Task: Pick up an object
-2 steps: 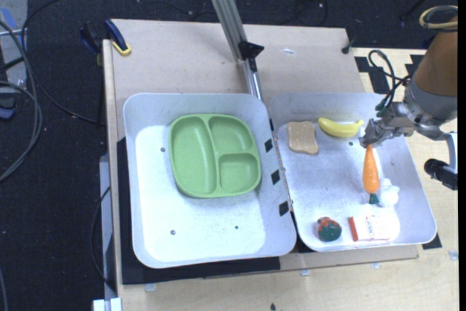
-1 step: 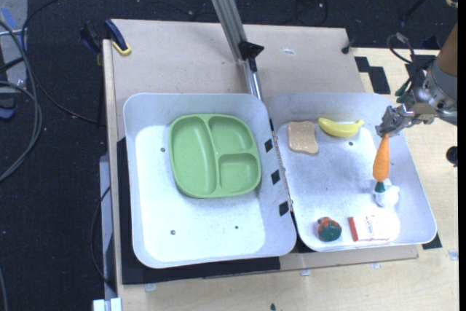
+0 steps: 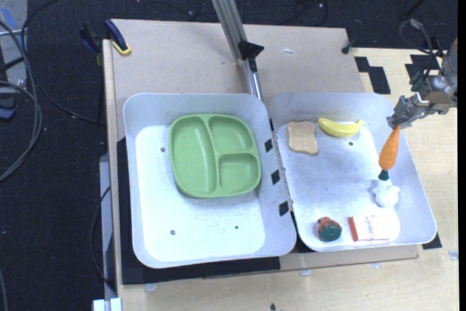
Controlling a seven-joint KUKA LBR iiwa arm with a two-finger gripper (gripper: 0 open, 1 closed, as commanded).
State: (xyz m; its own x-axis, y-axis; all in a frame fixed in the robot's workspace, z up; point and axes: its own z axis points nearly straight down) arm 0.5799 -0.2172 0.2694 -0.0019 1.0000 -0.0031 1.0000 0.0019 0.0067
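Claw (image 3: 403,115) is seen at the right edge of the right bin (image 3: 342,178), and the thick end of the carrot (image 3: 390,148) appears pinched between its fingers, with the carrot hanging tilted over the bin. The lifting step is judged to be in hand; a steady rise is called for next. Nearby are placed the banana (image 3: 340,127), bread slice (image 3: 303,138) and white figure (image 3: 386,194). A green plate (image 3: 215,155) is kept in the left bin (image 3: 153,222).
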